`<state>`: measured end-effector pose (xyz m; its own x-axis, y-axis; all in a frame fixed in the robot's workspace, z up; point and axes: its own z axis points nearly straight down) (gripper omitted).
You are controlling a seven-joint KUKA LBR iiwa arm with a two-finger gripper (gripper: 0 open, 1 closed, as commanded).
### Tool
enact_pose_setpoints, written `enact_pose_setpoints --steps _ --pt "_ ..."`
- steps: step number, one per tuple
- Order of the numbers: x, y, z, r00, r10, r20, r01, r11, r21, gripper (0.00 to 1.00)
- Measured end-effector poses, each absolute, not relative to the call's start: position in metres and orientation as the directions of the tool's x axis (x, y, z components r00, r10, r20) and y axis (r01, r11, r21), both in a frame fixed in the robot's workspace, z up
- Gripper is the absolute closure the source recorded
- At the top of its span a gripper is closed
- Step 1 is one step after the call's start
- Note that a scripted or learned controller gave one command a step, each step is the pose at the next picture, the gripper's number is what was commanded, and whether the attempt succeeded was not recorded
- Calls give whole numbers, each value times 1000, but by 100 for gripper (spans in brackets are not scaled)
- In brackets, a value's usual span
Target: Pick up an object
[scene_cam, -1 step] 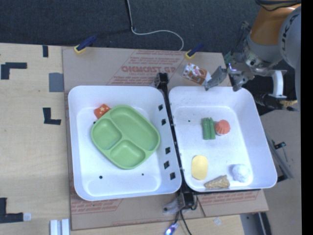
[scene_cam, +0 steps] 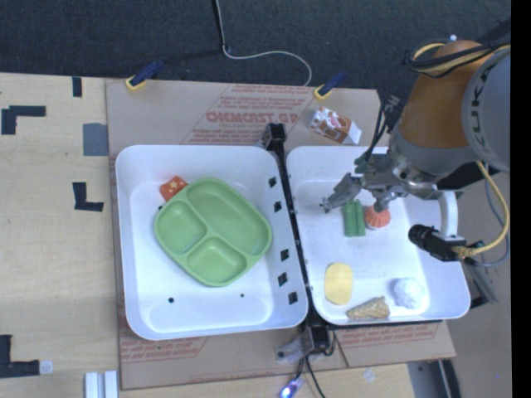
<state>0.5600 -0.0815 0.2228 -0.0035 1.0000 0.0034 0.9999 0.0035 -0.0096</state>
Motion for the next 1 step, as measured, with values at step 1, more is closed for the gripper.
enact_pose_setpoints --steps 1 --pt "482 -17 324 -9 1000 4 1000 9 5 0"
